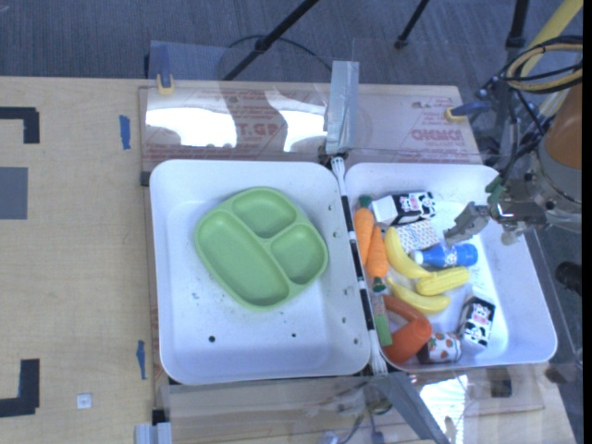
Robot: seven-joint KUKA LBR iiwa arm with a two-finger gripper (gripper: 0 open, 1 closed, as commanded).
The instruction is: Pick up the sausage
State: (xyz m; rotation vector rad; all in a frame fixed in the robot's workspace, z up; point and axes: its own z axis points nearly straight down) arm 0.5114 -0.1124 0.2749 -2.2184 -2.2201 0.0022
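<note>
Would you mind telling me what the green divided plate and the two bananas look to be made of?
The green divided plate looks like moulded plastic: uniform matte colour, soft rounded compartments. The bananas appear to be plastic toys, given their smooth, even yellow surface, though rubber is possible.

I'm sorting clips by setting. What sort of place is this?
Likely a robotics lab test bench, not a kitchen: two white bins hold a green divided plate and toy food, with tripod legs on grey carpet and the arm's gripper reaching in.

A green three-compartment plastic plate [262,246] lies in the left shallow white bin [176,322]; two yellow plastic bananas [421,271] lie in the right white bin [532,322].
</note>
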